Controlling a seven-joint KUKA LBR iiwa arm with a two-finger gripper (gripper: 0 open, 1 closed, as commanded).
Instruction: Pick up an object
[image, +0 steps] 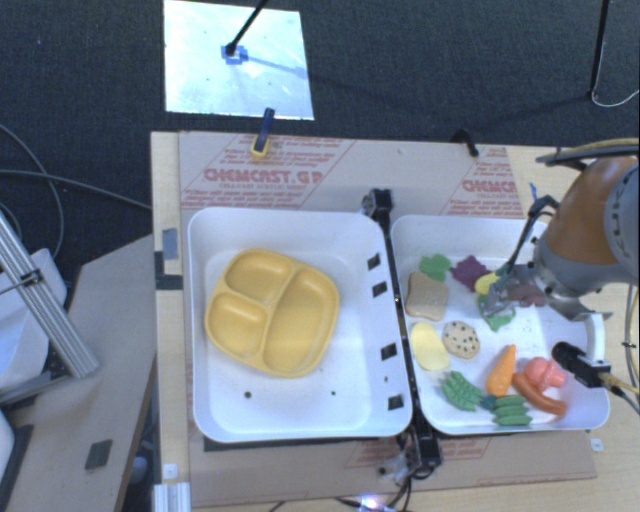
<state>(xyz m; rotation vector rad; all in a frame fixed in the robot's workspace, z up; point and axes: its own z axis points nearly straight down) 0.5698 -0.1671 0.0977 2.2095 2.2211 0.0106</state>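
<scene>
Gripper (497, 303) descending onto green piece (500, 320) just below it; jaw state unclear, probably needing to close next.

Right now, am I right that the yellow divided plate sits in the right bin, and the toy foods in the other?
Not quite: the camera view shows the plate in the left bin. The toy foods lie in the right bin, where the arm reaches.

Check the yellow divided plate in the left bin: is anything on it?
Empty. The yellow divided plate lies flat in the left bin, and all three of its compartments show bare yellow.
</scene>
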